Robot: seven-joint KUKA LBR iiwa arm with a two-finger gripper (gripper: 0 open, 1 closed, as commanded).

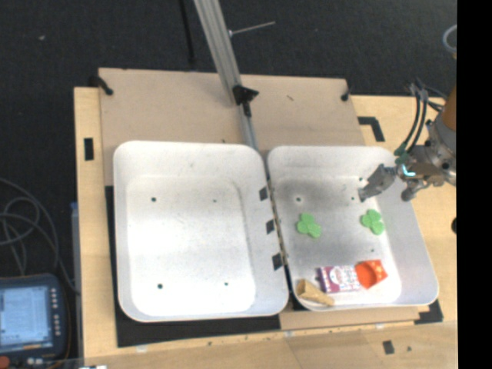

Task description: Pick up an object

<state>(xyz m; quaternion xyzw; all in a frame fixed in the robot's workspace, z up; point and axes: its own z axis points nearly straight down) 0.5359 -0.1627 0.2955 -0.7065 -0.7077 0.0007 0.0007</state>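
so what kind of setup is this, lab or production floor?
Most likely a robotics lab grasping cell: two white bins on a plywood bench, small test objects like the green pieces, and a teach pendant on dark carpet.

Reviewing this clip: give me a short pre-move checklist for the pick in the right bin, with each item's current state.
1. Targets present in the right bin: two green pieces, purple carton, orange item, tan piece. Ok.
2. Hand over the right bin, near its upper right corner. Ok.
3. Hand above a target: none lies directly beneath it. Not ok.
4. Nothing held between the fingers: ok.
5. Carton, orange item and tan piece crowd the bin's near wall: not ok for easy access.
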